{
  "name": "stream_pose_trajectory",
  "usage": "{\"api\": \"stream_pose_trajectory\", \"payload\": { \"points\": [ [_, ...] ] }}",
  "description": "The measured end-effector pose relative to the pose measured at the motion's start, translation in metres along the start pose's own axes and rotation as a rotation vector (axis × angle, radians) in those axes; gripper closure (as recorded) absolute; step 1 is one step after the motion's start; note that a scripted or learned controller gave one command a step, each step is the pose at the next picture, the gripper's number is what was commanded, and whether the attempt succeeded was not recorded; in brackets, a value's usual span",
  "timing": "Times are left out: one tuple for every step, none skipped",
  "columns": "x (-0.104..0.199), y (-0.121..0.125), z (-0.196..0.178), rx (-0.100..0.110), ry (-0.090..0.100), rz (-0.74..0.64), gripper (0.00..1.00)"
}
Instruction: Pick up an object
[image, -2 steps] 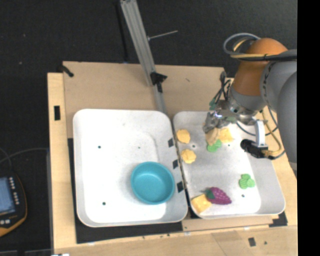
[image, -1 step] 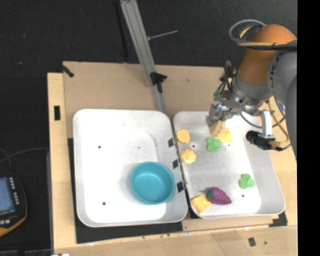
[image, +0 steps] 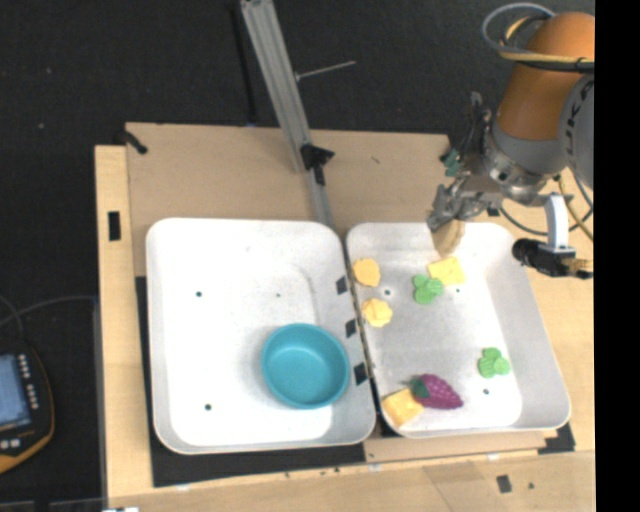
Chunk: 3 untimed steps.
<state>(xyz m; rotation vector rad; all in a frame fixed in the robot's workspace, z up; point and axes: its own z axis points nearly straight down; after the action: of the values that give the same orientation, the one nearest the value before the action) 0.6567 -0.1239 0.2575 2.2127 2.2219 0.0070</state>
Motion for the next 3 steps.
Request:
{"api": "stream_pose_trajectory", "payload": {
  "points": [
    [0.039,-0.020,-0.005,0.007,0.002,-0.001,1.00],
    [0.081,-0.043,0.008,0.008,0.001,-0.001,1.00],
    [0.121,-0.070,0.019,0.009,0.001,-0.001,1.00]
  ]
}}
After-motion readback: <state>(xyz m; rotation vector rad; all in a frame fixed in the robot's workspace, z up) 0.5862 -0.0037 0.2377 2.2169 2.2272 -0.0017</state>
